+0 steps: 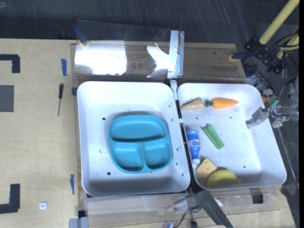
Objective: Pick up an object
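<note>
reddish print on the cardboard [216,66] behind the bins, too blurred to read

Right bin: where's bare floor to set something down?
Bare floor in the right bin: right of the green marker, below the carrot. Crowded along the left wall: blue tube, cheese wedge, banana.

Two white bins: left bin [90,141], right bin [247,146]. Left holds a turquoise-blue divided tray [139,142]. In the right: orange carrot [224,103], pale tan bread-like piece [192,105], green stick [213,136], blue-and-white tube [193,146], tan wedge [206,167], yellow banana-like piece [223,176]. Bench [33,141] light wood, black markings, blue tape bits.
</note>
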